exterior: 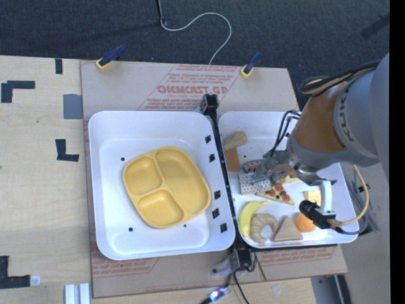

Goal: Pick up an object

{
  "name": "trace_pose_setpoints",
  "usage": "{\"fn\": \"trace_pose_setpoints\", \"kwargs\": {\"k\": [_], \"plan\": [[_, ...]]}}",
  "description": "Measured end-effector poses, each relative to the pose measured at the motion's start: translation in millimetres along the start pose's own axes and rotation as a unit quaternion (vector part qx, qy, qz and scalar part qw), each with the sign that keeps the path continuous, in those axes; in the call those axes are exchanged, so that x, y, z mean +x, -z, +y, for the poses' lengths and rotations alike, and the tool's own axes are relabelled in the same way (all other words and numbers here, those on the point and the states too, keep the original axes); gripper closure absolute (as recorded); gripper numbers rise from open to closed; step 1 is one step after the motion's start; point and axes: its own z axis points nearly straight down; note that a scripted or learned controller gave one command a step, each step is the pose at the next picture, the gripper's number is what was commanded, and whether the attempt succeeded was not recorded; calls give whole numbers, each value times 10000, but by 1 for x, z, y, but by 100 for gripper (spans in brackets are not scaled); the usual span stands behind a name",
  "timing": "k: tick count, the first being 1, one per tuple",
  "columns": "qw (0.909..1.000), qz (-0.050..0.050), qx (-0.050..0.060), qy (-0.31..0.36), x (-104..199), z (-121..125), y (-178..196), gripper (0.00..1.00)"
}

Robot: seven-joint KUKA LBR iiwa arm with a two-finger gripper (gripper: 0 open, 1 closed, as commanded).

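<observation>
1. The landmark is the black divider [218, 163] that runs between the two white bins.
2. Left of the divider sits the left bin [107, 170], and in its middle lies a yellow plate [166, 186] with three compartments, tilted a little against the bin's edges.
3. Right of the divider sits the right bin [345, 198], which holds a clutter of toy food.
4. Just right of the divider, at the top of that bin, lies a tan block [233, 139], with a brown piece [232, 161] below it and touching the divider's side.
5. Further right of the divider, near the bin's middle, a pizza slice [277, 193] lies flat beside a speckled white card [254, 183].
6. Near the divider's lower end lies a banana [247, 213], curved around a croissant [264, 226]; a wedge of bread [288, 230] and an orange [305, 223] lie just beyond these, away from the divider.
7. The arm [332, 128] reaches in from the far side of the right bin, its orange band above the wrist.
8. The gripper [273, 170] is low over the middle of the right bin, right of the divider, just above the pizza slice and the card.
9. How wide it stands, and whether it has hold of anything, cannot be told: the wrist and cables hide that part.
</observation>
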Motion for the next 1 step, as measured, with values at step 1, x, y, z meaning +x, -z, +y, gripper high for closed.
{"fn": "trace_pose_setpoints", "kwargs": {"k": [1], "plan": [[9999,-1,106,8,11,3,57,100]]}}
